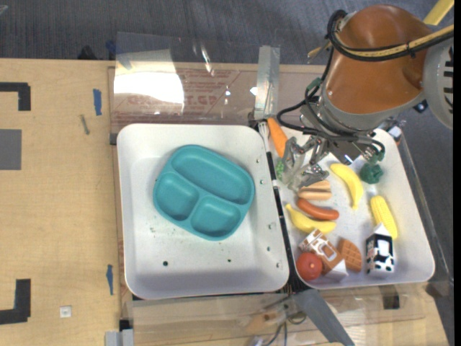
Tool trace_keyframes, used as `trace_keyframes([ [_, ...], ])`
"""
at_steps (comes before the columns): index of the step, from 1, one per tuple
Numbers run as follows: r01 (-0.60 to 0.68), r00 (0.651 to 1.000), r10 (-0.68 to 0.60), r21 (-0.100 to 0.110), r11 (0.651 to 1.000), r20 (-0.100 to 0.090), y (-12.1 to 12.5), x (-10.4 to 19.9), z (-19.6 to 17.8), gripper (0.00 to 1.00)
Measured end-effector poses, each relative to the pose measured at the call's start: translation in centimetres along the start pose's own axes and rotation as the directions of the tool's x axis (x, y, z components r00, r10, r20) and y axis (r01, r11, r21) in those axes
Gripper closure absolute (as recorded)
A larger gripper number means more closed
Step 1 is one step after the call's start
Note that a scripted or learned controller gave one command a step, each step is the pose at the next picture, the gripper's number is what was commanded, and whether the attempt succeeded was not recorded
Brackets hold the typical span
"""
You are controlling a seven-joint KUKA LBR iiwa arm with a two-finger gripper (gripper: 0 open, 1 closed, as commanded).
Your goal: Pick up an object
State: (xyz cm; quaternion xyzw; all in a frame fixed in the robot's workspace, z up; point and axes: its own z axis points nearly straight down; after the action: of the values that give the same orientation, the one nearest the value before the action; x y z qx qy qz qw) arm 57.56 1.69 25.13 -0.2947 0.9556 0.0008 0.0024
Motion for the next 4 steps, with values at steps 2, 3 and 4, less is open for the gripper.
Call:
trace_keyframes([
  [2,0.569,0.822,-0.569,0.008,0.822,0.002,-3.1,3.0,-2.3,1.0],
  [3,0.582,0.813,-0.582,-0.008,0.813,0.001,-5.5,-2.4,5.1,1.0],
  [4,0.425,0.905,-0.425,0.002,0.905,0.002,1.5,0.3,1.0,1.0],
])
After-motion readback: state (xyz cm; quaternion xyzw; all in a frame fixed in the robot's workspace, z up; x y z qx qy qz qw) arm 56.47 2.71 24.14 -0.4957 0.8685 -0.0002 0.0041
